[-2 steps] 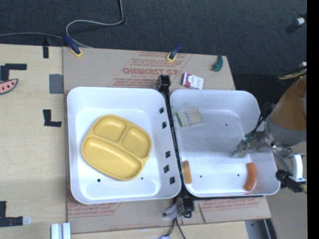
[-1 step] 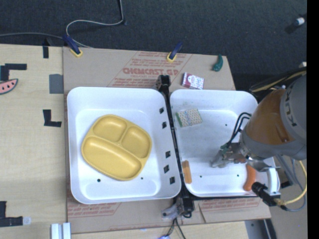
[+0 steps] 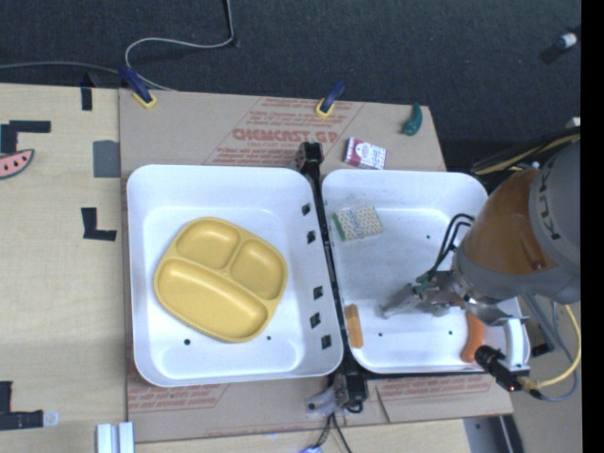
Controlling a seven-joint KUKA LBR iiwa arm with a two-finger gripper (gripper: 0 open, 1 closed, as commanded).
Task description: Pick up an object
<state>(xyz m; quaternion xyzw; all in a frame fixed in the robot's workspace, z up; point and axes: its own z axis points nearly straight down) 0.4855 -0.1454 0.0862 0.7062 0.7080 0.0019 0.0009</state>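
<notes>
In the right bin (image 3: 377, 347) we see three candidates for picking: a patterned packet (image 3: 359, 223) near the far left corner, an orange-brown piece (image 3: 353, 326) against the left wall, and an orange item (image 3: 471, 337) near the front right corner. The end effector (image 3: 389, 308) sits low over the bin floor between them; we cannot tell its opening. A yellow tray (image 3: 220, 278) fills the left bin (image 3: 151, 347). A small carton (image 3: 364, 153) lies on the bench (image 3: 57, 281).

Glossy yellow plastic tray (image 3: 220, 278), matt cardboard underlay (image 3: 208, 130)
</notes>
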